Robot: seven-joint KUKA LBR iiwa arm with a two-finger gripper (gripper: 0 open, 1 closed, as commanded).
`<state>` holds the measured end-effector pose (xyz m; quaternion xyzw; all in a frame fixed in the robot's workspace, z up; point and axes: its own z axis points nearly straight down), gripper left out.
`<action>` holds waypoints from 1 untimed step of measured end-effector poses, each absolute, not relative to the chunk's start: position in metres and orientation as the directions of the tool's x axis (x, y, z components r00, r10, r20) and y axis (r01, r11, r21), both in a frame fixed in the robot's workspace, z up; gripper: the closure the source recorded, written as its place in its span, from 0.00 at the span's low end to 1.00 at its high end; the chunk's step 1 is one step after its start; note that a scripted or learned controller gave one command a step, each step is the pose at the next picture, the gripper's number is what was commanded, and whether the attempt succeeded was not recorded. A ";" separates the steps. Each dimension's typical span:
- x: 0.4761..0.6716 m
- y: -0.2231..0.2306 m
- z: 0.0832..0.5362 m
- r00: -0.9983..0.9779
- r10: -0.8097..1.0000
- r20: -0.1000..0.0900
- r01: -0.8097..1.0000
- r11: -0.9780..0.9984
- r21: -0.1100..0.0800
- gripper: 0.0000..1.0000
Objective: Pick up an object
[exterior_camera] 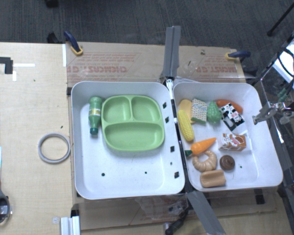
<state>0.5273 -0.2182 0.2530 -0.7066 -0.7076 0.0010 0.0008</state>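
The metal two-finger gripper [265,114] hangs at the right white bin's [264,173] three-o'clock rim; I cannot tell its state. The toy food pile, black-and-white carton [232,117] nearest, lies toward nine o'clock

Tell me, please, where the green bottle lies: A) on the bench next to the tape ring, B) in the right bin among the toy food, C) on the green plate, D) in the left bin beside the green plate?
D: the green bottle lies in the left bin, just left of the green plate.
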 end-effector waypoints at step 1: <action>0.610 -0.217 0.164 0.210 0.978 -0.002 0.978 -0.210 -0.001 0.00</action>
